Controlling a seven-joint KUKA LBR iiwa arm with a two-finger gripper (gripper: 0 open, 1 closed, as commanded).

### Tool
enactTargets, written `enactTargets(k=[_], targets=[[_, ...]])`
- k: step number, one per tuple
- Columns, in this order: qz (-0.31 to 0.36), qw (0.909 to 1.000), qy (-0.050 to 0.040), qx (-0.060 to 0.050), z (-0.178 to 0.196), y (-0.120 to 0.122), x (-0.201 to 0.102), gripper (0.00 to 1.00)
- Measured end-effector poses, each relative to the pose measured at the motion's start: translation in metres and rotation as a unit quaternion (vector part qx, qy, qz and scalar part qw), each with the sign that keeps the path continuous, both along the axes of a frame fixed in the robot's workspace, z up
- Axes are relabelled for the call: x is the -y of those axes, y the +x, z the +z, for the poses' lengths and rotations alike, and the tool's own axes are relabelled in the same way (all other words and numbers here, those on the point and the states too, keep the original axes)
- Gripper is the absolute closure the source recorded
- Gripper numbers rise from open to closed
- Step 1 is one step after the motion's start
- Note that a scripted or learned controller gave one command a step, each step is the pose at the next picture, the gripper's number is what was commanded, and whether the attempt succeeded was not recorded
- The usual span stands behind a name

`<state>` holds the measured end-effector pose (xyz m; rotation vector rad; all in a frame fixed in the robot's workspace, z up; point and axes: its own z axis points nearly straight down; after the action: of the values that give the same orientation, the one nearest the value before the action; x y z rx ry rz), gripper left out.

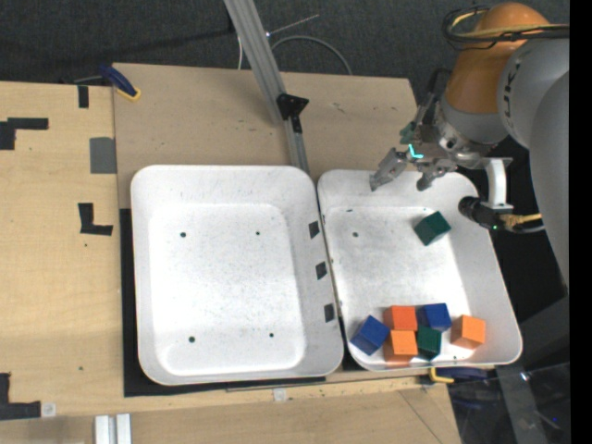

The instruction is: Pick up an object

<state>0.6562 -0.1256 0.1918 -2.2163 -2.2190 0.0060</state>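
Observation:
My gripper [407, 175] hangs over the far rim of the right bin [393, 248], its two grey fingers spread apart with nothing between them. A dark green block [431, 228] lies alone in that bin, a short way toward the front and right of the fingertips. Along the bin's near edge sits a cluster: a blue block [370, 333], two orange blocks [403, 317] [402, 343], another blue block [435, 315], a green block [428, 340] and an orange block [469, 330].
The left bin [227, 276] adjoins the right one. A slanted metal pole [268, 63] crosses behind the bins, ending at the seam between them. The grey arm with its orange band [490, 63] occupies the upper right.

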Motion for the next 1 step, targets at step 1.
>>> enactTargets(k=[1], targets=[[0.000,1.0000,-0.0010,0.002,0.0031,0.0011,0.0003,0.00]])
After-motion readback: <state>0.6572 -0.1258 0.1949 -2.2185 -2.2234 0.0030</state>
